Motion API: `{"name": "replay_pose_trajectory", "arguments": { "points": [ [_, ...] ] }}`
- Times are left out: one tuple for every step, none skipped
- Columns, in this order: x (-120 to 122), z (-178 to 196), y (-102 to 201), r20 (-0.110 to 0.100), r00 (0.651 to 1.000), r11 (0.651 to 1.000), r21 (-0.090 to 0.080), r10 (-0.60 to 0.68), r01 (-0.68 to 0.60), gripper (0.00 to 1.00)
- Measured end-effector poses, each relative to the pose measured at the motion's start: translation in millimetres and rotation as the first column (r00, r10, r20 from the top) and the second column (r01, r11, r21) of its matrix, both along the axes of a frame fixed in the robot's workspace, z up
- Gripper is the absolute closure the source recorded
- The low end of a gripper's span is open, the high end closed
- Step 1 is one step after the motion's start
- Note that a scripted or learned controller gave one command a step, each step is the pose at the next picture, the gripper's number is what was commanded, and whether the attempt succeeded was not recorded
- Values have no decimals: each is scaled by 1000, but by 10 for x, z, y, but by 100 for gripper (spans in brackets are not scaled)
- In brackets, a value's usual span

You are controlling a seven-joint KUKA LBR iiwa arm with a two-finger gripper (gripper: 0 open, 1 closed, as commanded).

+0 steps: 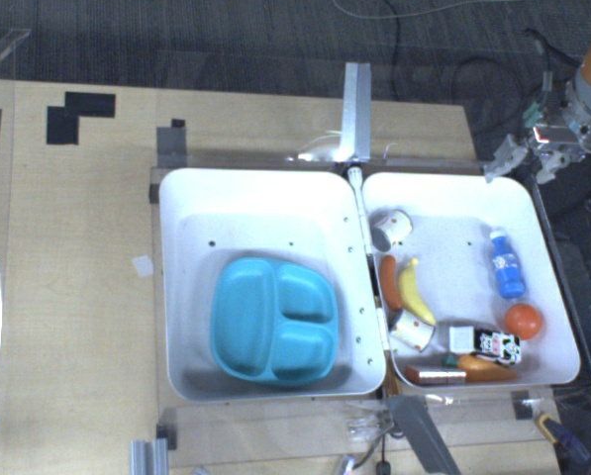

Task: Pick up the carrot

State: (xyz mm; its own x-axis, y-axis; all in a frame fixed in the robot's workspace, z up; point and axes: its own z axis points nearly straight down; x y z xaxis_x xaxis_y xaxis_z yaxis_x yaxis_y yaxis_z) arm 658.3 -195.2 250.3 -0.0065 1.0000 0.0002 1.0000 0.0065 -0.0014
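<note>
Carrot (483,369) lies along the near wall of the right bin (542,226), beside a small printed box (498,345) and an orange ball (523,320). Farther back sit a banana (415,292) and a blue bottle (506,263). Beyond the bin's far right corner hangs the pincer (531,156), fingers apart, holding nothing.

A single fixed camera looks down at a slant from above the bench (67,265), far enough off to take in both white bins whole. The left bin (181,265) and right bin (542,236) sit mid-frame, with dark floor (176,18) along the top.
</note>
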Motion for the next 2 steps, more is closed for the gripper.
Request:
{"name": "replay_pose_trajectory", "arguments": {
  "points": [
    [-170,-1211,299,1,947,947,1,321,-321,0],
    [-500,-1612,820,8,662,662,-9,749,-749,0]
  ]
}}
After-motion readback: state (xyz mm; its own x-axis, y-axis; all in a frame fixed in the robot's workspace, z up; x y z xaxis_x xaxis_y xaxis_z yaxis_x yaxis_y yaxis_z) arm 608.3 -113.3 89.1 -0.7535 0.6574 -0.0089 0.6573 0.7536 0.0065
